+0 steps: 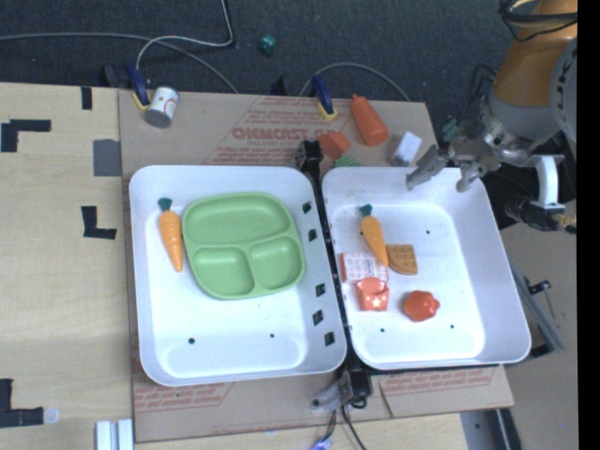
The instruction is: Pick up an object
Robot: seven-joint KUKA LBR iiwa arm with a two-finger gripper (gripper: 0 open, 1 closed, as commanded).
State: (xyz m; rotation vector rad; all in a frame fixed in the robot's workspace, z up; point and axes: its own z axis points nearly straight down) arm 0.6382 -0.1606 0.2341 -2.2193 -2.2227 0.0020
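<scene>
Left bin [150, 345]: a carrot [171, 236] lying just beside a green divided plate [246, 244]. Right bin [487, 326]: a second carrot [373, 234] near the top, touching a waffle-like cracker [402, 259]; below, a wrapped pack [361, 267], a small red box [372, 295] and a red tomato [421, 306] lying apart. At that bin's upper right corner, the gripper [444, 172], fingers spread and nothing between them. Approach step by the look of it, no pick made yet. Next: travel left and down over one target, probably the tomato with open space around it. In the way: only the bin wall and the crowded carrot-cracker pair.
</scene>
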